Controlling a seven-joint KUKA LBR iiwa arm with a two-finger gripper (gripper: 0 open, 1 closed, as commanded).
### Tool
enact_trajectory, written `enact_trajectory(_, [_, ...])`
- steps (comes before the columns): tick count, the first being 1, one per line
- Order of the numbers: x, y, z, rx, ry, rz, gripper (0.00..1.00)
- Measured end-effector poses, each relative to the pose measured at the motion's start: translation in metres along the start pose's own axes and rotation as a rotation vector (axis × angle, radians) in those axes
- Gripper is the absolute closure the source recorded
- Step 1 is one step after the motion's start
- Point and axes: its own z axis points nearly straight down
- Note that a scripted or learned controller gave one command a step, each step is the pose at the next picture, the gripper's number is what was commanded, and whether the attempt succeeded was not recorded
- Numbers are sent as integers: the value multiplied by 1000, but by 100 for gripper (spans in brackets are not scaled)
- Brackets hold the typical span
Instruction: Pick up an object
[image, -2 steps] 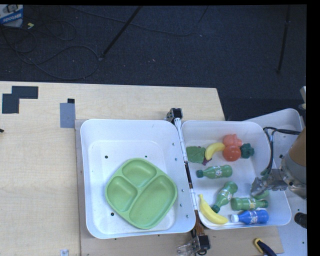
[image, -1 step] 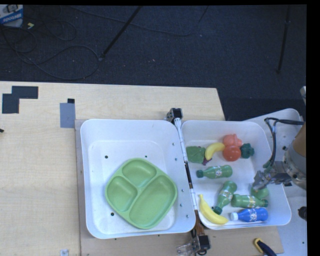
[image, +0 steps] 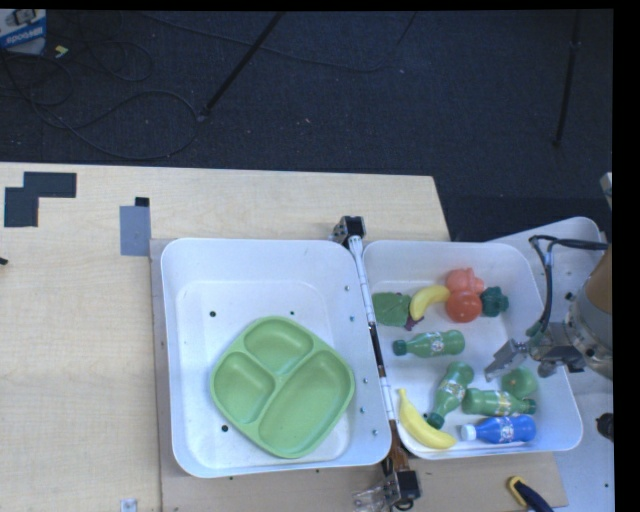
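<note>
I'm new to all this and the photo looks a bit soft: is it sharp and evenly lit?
Camera view: slightly soft overall, bottle labels unreadable; light is even and bright on the white bins, shadows faint; the floor above is dim; the gripper is blurry.

Grey metal gripper (image: 508, 357) with slim pale fingers, dark mechanical wrist block behind it, black cables looping above the wrist, tan-orange band on the arm (image: 598, 285) at frame edge, grey housing below.

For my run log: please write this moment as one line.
gripper: over right bin, holding nothing | nearest: green bottle | green plate: left bin
</note>
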Motion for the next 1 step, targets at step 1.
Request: enact_trajectory(1, [0, 0, -9, 2, 1, 0, 100])
